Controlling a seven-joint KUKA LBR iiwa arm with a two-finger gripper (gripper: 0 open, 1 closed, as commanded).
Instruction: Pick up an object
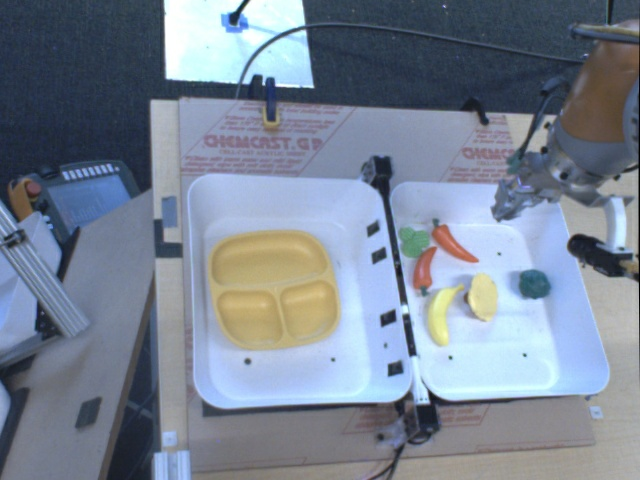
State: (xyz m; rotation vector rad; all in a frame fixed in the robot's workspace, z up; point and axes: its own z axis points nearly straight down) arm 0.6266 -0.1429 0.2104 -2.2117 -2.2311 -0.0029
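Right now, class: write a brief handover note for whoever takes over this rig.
Gripper: over the right bin's far edge, nothing seen between its fingers.
Right bin: banana, yellow fruit slice, two red-orange peppers, green leafy piece, dark green piece.
Left bin: yellow divided tray.
Done: nothing lifted.
Left: pick up one object.

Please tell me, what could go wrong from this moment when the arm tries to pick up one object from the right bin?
1. The two peppers, green piece, banana and yellow slice lie crowded, so the end effector may catch two or knock neighbours aside.
2. The end effector hangs near the right bin's far rim and might strike it when descending.
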